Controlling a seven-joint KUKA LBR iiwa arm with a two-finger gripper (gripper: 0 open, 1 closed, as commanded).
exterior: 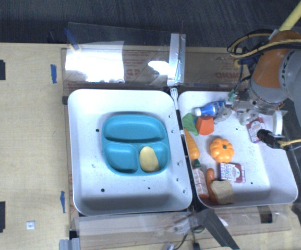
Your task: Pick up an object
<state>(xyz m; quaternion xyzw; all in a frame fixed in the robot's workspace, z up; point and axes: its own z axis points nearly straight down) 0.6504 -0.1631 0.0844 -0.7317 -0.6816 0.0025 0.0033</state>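
Two white bins sit side by side on a pale wooden bench. Nearest the camera in the right bin (283,184) lie a brown block (224,190) and a small carton (230,172), then a toy pumpkin (221,149). Farther back, the gripper (255,120) hangs over the bin's far right; the pumpkin lies to its left and nearer the camera. I cannot tell its state.

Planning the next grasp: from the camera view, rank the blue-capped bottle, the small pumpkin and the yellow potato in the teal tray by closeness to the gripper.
1. Blue-capped bottle, just left of the gripper.
2. Small pumpkin, mid right bin.
3. Yellow potato, in the teal tray, left bin.
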